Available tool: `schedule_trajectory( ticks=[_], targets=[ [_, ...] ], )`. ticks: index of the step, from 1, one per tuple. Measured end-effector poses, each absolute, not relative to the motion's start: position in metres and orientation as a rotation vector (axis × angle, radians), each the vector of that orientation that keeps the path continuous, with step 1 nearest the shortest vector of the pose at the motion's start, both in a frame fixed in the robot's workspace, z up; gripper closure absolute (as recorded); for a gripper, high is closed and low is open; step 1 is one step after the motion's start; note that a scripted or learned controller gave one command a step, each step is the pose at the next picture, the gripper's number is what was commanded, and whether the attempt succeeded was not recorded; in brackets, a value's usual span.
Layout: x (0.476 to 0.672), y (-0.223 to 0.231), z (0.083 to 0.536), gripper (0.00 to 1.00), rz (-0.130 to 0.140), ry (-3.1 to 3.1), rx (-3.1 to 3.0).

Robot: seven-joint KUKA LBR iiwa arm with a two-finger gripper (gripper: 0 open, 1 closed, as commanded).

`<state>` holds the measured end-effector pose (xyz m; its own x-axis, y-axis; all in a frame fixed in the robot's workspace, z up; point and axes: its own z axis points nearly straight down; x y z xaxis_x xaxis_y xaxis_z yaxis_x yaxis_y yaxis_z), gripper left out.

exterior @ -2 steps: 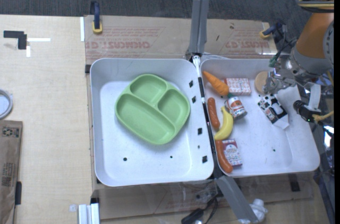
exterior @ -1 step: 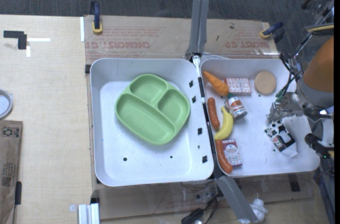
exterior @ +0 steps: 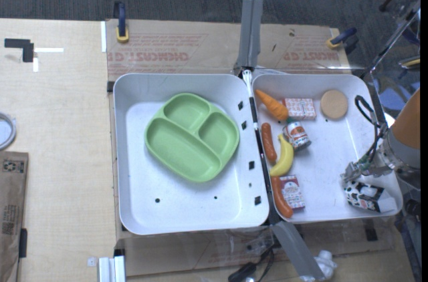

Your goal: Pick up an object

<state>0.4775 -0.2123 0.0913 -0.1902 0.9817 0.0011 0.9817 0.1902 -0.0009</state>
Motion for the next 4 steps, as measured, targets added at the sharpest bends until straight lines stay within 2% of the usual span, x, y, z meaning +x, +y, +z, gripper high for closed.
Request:
schedule_trajectory(
  ticks=[1,2,3,4],
  targets=[
    [0.478,-0.213,0.1,1.0,-0.001,-2.421,-2.002],
    [0.478,-0.172,0.194,1.0,0.001,-2.395,-2.033],
    [0.478,-0.177,0.21,1.0,0.001,-2.365,-2.07],
    [0.486,-0.185,0.208,1.0,0.001,-2.55,-1.836]
  ],
)
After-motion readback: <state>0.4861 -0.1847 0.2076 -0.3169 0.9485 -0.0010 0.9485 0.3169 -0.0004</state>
